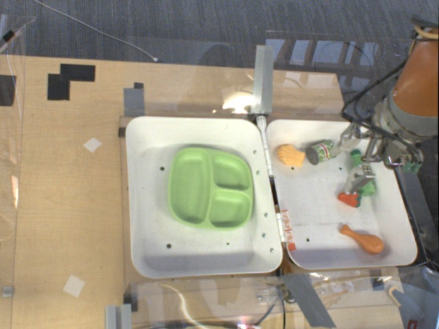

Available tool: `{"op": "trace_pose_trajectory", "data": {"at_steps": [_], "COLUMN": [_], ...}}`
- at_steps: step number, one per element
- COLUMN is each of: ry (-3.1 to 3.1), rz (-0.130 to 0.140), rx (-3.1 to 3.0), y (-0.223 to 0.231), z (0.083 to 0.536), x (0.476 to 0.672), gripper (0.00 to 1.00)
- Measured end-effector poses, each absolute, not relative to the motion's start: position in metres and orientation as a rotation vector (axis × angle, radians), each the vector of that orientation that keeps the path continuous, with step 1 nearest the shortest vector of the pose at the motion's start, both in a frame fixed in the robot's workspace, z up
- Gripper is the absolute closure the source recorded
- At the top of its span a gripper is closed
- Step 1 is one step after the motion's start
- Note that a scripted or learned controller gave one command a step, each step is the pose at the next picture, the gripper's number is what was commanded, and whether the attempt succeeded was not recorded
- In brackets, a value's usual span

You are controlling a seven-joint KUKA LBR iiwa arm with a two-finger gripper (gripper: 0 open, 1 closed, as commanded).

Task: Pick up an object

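We count two white bins on the counter (62,204): left bin (144,252) holds one green tray (209,187); right bin (322,242) holds one orange lump (291,156), one grey-green can (319,151), one carrot-like piece (363,239), one red-and-green piece (357,194). The gripper (367,153) hangs at the right bin's far right corner; jaws' state we cannot tell.

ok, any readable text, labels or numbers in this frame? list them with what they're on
None legible.
Red marks on the divider edge of the right bin: too small and blurred to read.
Label on the small dark can: blurred.
Green divided plate: no print.

A light wooden bench (62,204) bears two white bins (147,252) side by side.
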State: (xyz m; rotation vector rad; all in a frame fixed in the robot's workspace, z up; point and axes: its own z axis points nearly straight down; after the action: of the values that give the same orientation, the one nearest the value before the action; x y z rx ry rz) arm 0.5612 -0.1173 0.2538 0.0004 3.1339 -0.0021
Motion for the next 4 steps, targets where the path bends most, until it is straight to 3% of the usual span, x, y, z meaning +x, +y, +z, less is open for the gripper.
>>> {"op": "trace_pose_trajectory", "data": {"at_steps": [1,2,3,4], "ry": [3.108,3.101,2.998,2.629], "rz": [0.001,-0.001,0.005,0.006], "rx": [0.391,0.382,0.908,1.714], "y": [-0.103,-0.102,-0.044,0.024], "z": [0.097,0.109,0.187,0.185], "x": [0.551,0.553,0.505,0.492], "gripper": [0.0,1.0,1.0,1.0]}}
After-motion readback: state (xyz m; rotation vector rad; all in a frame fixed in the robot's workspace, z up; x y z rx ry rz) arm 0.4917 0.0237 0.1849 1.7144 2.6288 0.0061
